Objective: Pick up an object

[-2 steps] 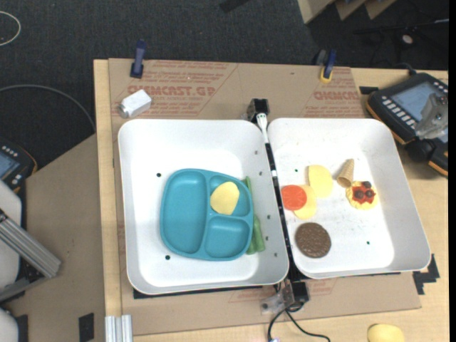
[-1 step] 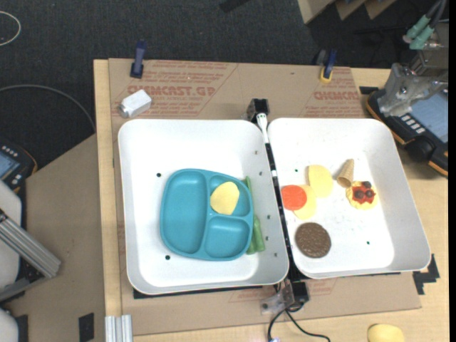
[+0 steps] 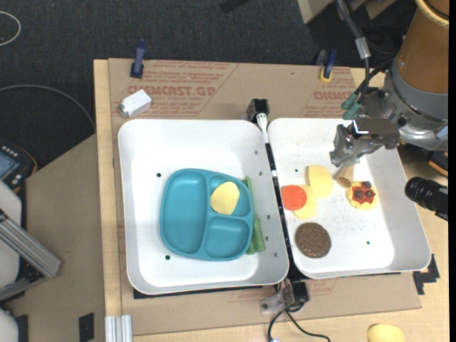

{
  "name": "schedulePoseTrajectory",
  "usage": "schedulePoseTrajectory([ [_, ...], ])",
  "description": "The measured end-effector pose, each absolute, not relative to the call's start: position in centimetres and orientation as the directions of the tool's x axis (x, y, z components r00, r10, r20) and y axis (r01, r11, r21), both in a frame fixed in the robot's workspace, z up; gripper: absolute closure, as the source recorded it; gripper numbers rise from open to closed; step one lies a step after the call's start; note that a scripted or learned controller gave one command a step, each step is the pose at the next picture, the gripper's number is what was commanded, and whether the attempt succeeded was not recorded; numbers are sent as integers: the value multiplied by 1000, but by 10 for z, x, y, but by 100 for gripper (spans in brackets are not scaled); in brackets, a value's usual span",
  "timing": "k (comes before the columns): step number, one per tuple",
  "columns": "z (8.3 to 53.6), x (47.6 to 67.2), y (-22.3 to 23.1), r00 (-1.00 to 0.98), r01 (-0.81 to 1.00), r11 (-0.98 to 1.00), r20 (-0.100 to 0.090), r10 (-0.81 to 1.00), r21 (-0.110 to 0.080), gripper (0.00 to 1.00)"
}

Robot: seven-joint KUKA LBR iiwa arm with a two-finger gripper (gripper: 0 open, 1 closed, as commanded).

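gripper (image 3: 347, 159) low over right bin (image 3: 399, 258), beside yellow block (image 3: 320, 179); finger state unclear.

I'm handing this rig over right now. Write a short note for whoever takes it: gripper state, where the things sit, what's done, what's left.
Gripper: low over the upper part of the right bin; whether it is open or shut can't be told, and nothing shows between its fingers.
Right bin: pale yellow piece and orange disc near the middle, brown round cookie toward the front, small pastry with dark berries just below the gripper.
Left bin: teal divided plate with a yellow piece in one compartment, green strip along its right edge.
Done: no pick evident.
Left: grasp one object and lift it.
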State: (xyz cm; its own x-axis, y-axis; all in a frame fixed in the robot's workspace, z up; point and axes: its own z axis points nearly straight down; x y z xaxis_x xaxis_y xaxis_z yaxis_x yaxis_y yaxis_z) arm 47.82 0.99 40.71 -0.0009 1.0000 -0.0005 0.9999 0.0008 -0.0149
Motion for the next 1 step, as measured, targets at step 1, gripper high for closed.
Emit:
schedulePoseTrajectory([
  [1,306,478,-26,5,1000,-5,-1,1000,-12,100],
])
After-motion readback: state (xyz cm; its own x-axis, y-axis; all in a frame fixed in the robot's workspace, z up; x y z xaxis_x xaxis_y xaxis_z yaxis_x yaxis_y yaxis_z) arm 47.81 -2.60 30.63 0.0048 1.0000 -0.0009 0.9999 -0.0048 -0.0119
